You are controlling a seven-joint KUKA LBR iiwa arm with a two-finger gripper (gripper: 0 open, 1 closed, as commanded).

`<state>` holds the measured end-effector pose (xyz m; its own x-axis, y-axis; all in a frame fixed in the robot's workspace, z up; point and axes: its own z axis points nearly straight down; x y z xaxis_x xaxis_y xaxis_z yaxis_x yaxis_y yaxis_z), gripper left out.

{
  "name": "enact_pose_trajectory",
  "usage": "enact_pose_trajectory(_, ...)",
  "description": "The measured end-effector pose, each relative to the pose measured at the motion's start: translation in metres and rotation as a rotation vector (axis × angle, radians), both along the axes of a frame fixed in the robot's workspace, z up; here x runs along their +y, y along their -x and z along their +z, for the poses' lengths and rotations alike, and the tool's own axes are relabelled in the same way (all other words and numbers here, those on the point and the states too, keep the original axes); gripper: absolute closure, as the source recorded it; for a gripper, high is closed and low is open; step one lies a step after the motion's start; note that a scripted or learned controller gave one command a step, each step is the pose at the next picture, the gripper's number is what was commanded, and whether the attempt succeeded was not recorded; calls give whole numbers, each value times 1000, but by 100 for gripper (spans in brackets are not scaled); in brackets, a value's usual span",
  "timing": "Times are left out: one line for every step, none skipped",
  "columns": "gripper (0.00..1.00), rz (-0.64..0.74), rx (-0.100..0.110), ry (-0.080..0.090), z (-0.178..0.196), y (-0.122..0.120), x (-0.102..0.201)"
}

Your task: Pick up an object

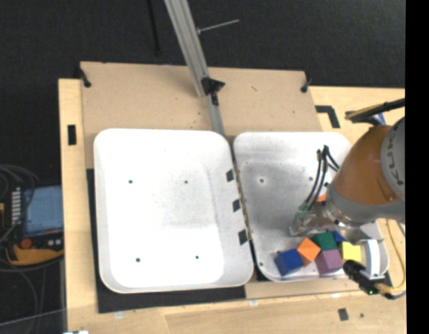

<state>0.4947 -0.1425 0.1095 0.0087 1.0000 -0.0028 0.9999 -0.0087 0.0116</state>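
Observation:
Small blocks cluster in the right bin's near right corner: a blue one, an orange one, a purple one, a green one and a yellow one. My gripper hangs low just above and behind the orange block, at the end of the arm with its orange band. The wrist hides the fingertips.
The left bin lies beside the right one, split by a clipped divider. A slanted metal pole rises behind the bins. A blue box and cables sit off the bench at left.

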Motion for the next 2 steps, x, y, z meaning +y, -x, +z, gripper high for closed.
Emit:
enact_pose_trajectory(100, 5, 4, 0, 54, -3, -12)
enact_pose_trajectory(100, 12, 5, -1, 99, -9, -17)
